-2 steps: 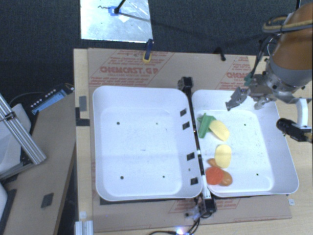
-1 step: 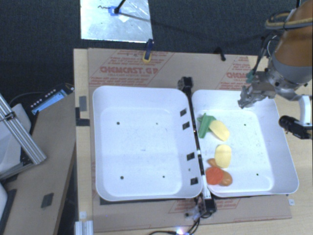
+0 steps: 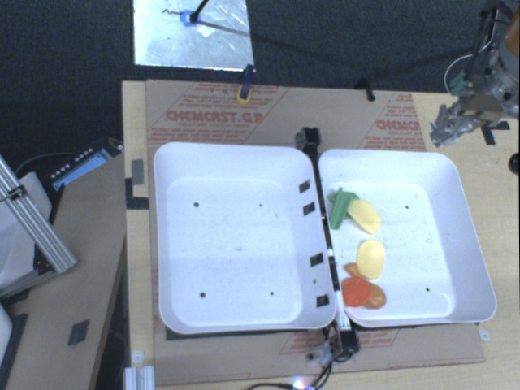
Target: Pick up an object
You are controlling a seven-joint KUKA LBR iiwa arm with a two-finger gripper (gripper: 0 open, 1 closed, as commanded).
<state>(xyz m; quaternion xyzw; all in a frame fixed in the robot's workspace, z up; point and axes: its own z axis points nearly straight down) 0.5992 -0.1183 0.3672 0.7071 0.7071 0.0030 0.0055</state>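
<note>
Green piece (image 3: 341,207), two yellow pieces (image 3: 365,215), red-orange piece (image 3: 357,292), right bin (image 3: 467,218)

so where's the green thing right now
In the right bin, near its left wall, the green piece lies touching the upper yellow piece.

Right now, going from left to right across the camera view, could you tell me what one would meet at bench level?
Left bin → green piece → right bin; the gripper hangs above the right bin's far right corner.
</note>
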